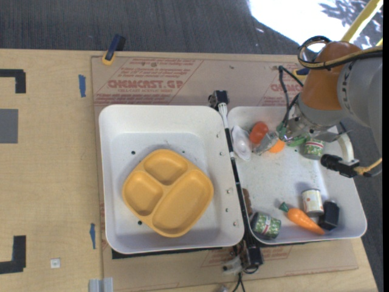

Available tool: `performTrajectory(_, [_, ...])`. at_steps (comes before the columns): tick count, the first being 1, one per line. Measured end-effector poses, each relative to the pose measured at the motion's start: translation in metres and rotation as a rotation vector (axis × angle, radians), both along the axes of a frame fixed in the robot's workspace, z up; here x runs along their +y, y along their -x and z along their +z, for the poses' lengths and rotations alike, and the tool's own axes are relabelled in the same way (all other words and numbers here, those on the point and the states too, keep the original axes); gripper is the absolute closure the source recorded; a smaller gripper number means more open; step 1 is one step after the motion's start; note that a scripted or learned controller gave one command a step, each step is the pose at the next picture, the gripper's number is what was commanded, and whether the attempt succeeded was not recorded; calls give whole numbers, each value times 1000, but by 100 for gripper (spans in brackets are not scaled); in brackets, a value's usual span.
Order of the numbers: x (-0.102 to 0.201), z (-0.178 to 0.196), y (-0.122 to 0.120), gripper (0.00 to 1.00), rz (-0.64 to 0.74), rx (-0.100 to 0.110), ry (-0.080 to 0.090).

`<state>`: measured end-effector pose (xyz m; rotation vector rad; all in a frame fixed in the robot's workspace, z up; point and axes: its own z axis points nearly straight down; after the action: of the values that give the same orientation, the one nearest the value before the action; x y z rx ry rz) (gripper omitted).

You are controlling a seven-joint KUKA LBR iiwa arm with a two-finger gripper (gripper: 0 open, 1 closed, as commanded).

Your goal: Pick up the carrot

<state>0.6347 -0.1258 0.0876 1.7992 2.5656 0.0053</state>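
The carrot (302, 219), orange with a green stem end, lies near the front edge of the right bin (285, 175), pointing front-right. My gripper (271, 141) is low over the back of that bin, well away from the carrot, among a red tomato-like piece (259, 129) and a small orange piece (277, 146). The grey arm with its orange band (326, 81) covers the bin's back right corner.
Close around the carrot are a small white can (312, 201), a black block (331, 215) and a green-labelled can (266, 225). Another green can (313, 148) and a clear cup (240, 143) lie at the back. The left bin (115, 132) holds a yellow divided plate (168, 191).
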Motion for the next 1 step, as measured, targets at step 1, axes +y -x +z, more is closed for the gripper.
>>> performTrajectory(1, [0, 10, -1, 100, 0, -3, 1])
